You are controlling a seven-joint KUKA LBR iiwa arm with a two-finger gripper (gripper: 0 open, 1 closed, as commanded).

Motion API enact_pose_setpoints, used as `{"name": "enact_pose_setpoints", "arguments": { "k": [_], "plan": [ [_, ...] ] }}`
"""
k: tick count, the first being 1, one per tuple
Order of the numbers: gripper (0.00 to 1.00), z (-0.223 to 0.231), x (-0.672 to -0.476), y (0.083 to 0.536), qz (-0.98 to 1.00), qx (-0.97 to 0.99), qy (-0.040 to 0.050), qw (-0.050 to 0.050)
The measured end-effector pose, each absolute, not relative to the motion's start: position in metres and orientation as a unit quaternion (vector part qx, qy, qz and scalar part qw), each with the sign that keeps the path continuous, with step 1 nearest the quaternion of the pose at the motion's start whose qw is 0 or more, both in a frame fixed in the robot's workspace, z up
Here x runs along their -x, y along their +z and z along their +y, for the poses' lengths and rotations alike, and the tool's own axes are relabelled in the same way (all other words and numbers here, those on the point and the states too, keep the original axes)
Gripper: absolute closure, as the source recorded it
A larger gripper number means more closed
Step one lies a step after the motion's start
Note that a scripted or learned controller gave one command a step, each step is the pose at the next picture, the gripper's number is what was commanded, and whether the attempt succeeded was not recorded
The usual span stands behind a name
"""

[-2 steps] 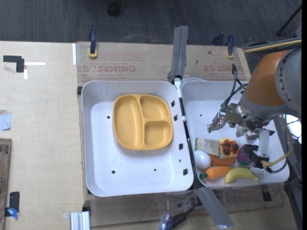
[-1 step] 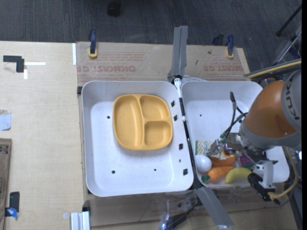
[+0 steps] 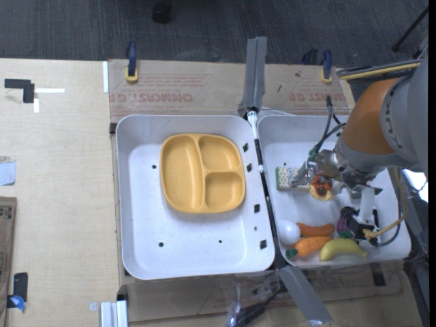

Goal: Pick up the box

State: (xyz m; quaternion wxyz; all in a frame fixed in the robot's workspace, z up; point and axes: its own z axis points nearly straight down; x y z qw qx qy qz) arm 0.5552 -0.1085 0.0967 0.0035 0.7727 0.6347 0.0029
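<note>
The box (image 3: 283, 177), small with a green and white face, lies in the right bin (image 3: 272, 131) near its left wall. My gripper (image 3: 302, 178) is low in that bin, right next to the box on its right side. The wrist and the grey arm with its orange band (image 3: 364, 125) reach in from the right and hide the bin floor behind the gripper. I cannot make out whether the box is gripped or merely touched.
A yellow divided plate (image 3: 202, 172) lies in the left bin (image 3: 136, 203). In the right bin sit a round toy pastry (image 3: 321, 191), a white egg (image 3: 289, 232), two carrots (image 3: 311, 246), a banana (image 3: 343, 249) and a dark purple item (image 3: 347, 221).
</note>
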Motion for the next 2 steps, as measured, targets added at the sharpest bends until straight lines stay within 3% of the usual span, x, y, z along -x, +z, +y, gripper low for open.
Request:
{"name": "enact_pose_setpoints", "arguments": {
  "k": [1, 2],
  "plan": [
    [0.0, -0.108, -0.555, 0.097, 0.635, -0.773, 0.0028, 0.003],
    [0.0, -0.096, -0.614, 0.096, 0.545, -0.839, 0.0024, 0.003]
  ]
}}
